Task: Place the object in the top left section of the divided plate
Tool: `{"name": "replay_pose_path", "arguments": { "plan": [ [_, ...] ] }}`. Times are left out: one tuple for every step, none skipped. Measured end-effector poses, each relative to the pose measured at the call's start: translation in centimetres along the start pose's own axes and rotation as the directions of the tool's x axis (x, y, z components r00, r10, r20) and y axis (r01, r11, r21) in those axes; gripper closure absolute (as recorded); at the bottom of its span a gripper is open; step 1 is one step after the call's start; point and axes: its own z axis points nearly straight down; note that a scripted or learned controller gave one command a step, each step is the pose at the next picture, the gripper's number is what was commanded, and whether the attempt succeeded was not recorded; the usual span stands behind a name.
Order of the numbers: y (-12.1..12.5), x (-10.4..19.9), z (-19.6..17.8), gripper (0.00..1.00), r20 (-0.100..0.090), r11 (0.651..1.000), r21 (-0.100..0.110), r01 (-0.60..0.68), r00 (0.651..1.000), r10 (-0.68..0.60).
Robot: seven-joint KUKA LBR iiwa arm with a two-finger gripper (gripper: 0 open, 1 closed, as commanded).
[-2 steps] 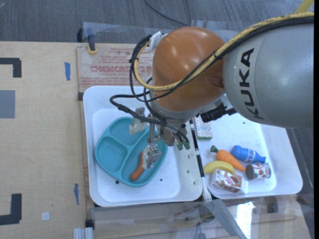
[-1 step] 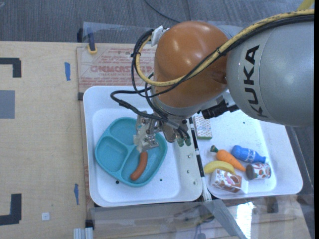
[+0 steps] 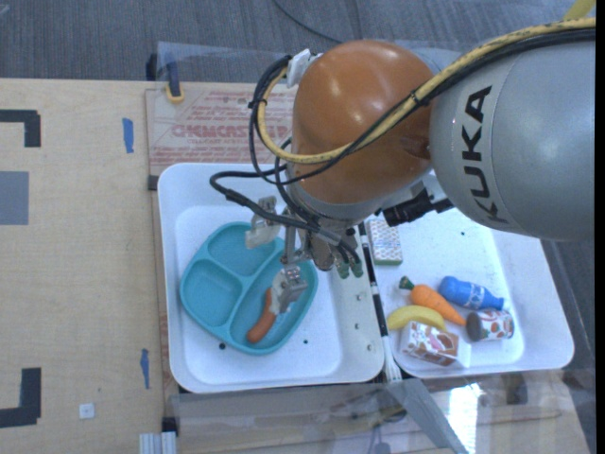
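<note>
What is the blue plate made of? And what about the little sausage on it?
The divided plate looks like smooth moulded plastic: one even teal colour, rounded raised ridges and a soft sheen. The sausage looks like a plastic or rubber toy, with a glossy orange-brown skin, though it is too small to be sure.

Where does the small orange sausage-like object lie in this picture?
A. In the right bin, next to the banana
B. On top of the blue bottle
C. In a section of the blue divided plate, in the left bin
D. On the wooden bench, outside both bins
C: the sausage-like object rests inside the blue divided plate, in its section on the lower right of the view, and the plate sits in the left bin, just below the gripper.
</note>
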Motion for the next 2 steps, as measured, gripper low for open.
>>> {"name": "replay_pose_path", "arguments": {
  "plan": [
    [0.0,-0.2,-1.2,1.00,0.008,1.000,-0.004,-0.003,1.000,0.003],
    [-2.4,-0.5,-1.9,1.00,-0.010,0.858,0.000,0.514,0.858,-0.514]
  ]
}}
